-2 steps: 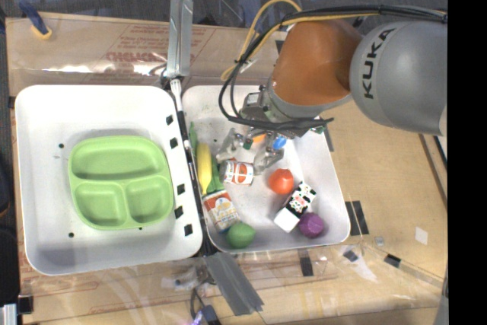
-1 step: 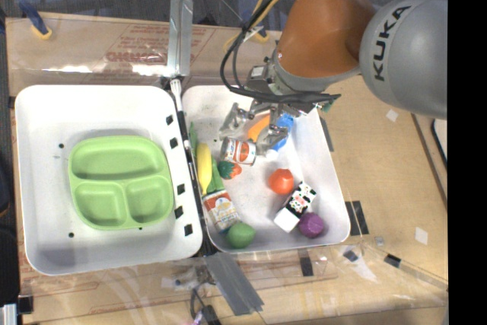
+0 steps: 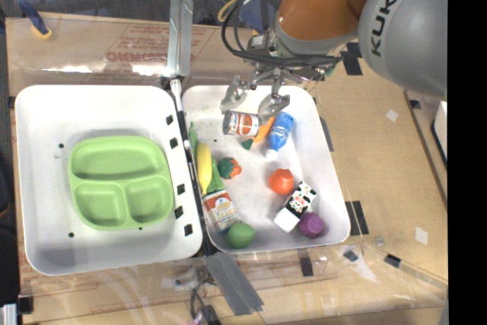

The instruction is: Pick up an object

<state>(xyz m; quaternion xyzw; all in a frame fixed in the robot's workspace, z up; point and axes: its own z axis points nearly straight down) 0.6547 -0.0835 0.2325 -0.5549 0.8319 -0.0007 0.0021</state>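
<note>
Can [image 3: 242, 124] lying on its side at the back of the right bin [image 3: 329, 164], gripper [image 3: 254, 97] hanging right above it.
Gripper fingers are standing spread, one at each side over the can's top edge, not closing on anything; can't tell if they're touching it. Can's long axis is running roughly left-right in the view, one end pointing toward the blue bottle [image 3: 279, 132], which is lying tilted just beside it with an orange carrot-like piece [image 3: 262, 130] between them. Further out: strawberry [image 3: 228, 167], banana [image 3: 204, 166], tomato [image 3: 281, 180], cow-print carton [image 3: 295, 206], purple grapes [image 3: 310, 224], green lime [image 3: 241, 234], small box [image 3: 220, 209]. Left bin [image 3: 38, 133] is holding a green divided tray [image 3: 119, 181].
</note>
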